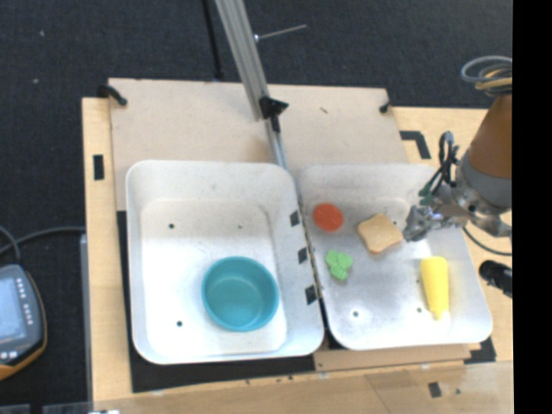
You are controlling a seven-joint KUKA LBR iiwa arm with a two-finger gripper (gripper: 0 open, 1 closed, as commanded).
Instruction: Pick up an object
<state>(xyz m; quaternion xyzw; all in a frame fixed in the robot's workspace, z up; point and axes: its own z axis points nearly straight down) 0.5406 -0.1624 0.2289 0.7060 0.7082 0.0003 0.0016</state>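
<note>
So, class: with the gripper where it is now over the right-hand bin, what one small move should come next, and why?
Probably a short shift left and down onto the tan bread-like piece. The gripper sits just beside its right edge in the right bin, with nothing seen between its fingers. That piece is nearest; the yellow object, orange-red ball and green object lie farther off.

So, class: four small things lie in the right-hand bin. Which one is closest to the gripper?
The tan bread-like piece. It lies just left of the gripper, while the orange ball, green lump and yellow corn sit farther off.
</note>
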